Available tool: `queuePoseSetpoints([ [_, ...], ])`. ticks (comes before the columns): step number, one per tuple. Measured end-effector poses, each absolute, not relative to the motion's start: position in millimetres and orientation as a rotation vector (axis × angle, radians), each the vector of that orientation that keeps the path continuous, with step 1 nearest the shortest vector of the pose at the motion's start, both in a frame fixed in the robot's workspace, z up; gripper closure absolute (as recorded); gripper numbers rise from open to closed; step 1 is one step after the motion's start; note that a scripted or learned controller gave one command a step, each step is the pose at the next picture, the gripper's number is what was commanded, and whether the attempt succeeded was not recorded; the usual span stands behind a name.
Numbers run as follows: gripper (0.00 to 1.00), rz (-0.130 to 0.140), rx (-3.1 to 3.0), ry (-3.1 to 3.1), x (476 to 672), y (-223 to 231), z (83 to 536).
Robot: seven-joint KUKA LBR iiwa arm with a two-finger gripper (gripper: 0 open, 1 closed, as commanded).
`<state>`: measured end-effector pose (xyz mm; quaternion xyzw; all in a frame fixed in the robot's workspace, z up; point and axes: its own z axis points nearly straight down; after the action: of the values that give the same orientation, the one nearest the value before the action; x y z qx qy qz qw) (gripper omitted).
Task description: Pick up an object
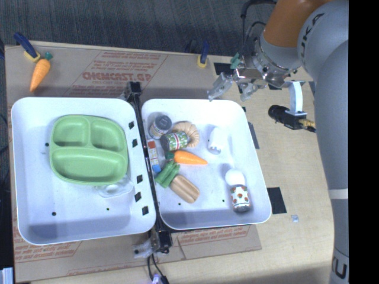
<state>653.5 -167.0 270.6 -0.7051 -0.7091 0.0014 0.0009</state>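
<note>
The arm reaches in from the right, its gripper [232, 87] hanging over the far rim of the right bin [254, 158], fingers apart and holding nothing. That bin holds one carrot [189, 157], one hot dog [185, 189], one green vegetable [167, 174], one small can [176, 141], one jar [240, 199] and one white cup [217, 138]. The left bin [29, 212] holds one green divided plate [89, 149].

Red "CHEMCAST GP" print on the brown board [118, 70] under the bins
</note>
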Motion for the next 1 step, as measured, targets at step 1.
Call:
queuePoseSetpoints([
  [1, 0.00, 0.000, -2.217, -2.228, 656.8, -195.8, 371.3],
])
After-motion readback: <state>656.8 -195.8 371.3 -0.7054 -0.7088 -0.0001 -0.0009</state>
